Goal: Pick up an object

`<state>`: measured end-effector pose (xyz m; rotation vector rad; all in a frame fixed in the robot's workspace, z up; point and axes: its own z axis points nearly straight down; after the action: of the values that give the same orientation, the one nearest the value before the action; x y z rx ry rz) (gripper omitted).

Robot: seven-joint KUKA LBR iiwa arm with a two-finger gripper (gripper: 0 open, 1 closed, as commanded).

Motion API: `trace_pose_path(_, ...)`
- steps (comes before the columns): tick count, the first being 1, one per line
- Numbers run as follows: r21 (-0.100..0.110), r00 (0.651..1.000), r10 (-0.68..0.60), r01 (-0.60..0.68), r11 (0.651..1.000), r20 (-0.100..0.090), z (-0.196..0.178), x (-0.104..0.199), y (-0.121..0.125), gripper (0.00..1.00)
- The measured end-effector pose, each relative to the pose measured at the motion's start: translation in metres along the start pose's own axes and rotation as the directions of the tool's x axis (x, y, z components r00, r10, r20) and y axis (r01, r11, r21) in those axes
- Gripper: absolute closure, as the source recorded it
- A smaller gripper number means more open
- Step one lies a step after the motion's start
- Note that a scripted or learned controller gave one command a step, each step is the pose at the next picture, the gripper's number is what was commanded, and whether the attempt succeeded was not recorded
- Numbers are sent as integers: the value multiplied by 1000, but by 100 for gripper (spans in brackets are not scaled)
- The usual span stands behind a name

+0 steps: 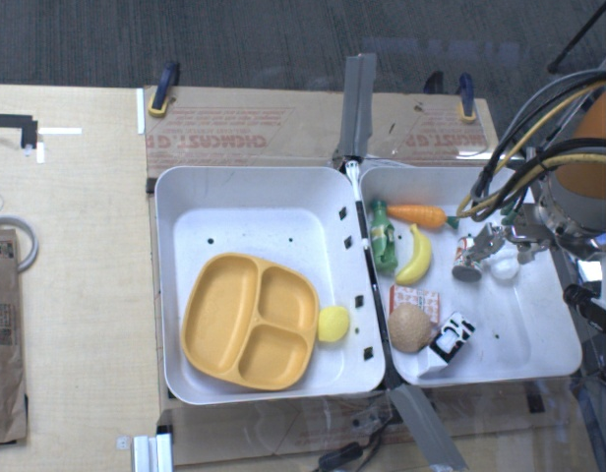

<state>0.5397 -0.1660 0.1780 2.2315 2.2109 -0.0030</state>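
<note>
My end effector (485, 249) hangs over the right bin (519, 347); finger state unreadable. Cardboard (254, 131) behind the bins reads "CHEMCAST", inverted.

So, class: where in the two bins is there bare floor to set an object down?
Left bin: a free strip along the far wall, beyond the yellow divided plate. Right bin: the near-right corner, right of the black-and-white block. Crowded along the divider: green bottle, banana, carrot.

We see two bins (175, 264) of smooth white plastic, a matt yellow plastic divided plate (250, 320), glossy plastic toy fruit like the banana (415, 256), brown cardboard (254, 131) behind, and a pale wood-look table (67, 214).
</note>
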Motion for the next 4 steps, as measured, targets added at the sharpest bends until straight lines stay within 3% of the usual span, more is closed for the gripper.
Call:
trace_pose_path(1,-2,973,-231,231,973,1,52,3,45,0)
trace_pose_path(2,-2,704,-710,710,704,1,55,27,28,0)
trace_pose_path(3,-1,880,-475,475,880,0,87,46,18,0)
trace_pose_path(4,0,990,143,-143,990,1,37,55,23,0)
